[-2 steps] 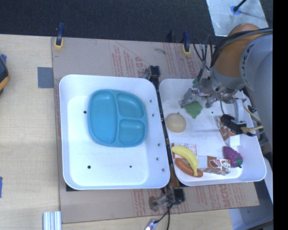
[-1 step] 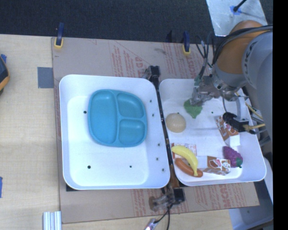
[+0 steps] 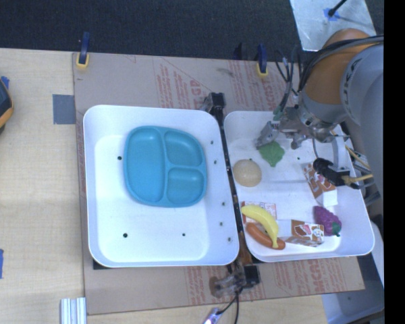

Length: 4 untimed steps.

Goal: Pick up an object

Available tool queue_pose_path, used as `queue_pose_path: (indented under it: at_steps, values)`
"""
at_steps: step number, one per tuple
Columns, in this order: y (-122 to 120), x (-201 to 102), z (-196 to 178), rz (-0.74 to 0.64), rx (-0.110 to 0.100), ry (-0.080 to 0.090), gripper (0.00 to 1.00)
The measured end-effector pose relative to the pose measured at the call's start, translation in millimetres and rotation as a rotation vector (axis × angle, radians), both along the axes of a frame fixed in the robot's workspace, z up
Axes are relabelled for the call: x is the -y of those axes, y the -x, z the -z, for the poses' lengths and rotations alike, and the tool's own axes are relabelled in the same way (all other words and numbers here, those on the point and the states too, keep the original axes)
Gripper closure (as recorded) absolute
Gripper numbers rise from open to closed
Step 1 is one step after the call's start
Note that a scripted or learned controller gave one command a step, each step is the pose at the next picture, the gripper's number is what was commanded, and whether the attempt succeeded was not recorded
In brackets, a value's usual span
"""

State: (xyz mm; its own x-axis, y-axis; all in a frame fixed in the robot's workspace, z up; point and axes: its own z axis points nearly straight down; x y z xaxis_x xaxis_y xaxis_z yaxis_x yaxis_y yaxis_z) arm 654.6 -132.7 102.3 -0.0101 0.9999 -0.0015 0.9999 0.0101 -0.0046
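Note:
The right bin holds a green leafy object, a beige round bun, a yellow banana, an orange-red sausage, a purple grape bunch and some printed packets. My gripper hangs over the far part of this bin, right above the green object and touching or nearly touching its top. One grey finger points down-left toward the green object.
The left bin carries a blue divided plate. A brown packet lies near the right bin's right wall. The arm's orange band and grey wrist loom over the far right corner. Clamps sit between the bins.

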Motion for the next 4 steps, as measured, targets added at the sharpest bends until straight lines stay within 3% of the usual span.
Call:
queue_pose_path:
  at_steps: [1, 2, 3, 4]
  values:
    - [-1.5, -18.4, 10.5, 0.004, -0.001, -0.001, 0.0]
    - [-2.2, 23.5, -41.7, 0.008, 0.004, -0.001, 0.0]
    - [-0.9, -12.2, 11.2, 0.004, -0.001, -0.001, 0.0]
    - [-1.9, -1.0, 10.1, 0.007, 0.003, -0.001, 0.0]
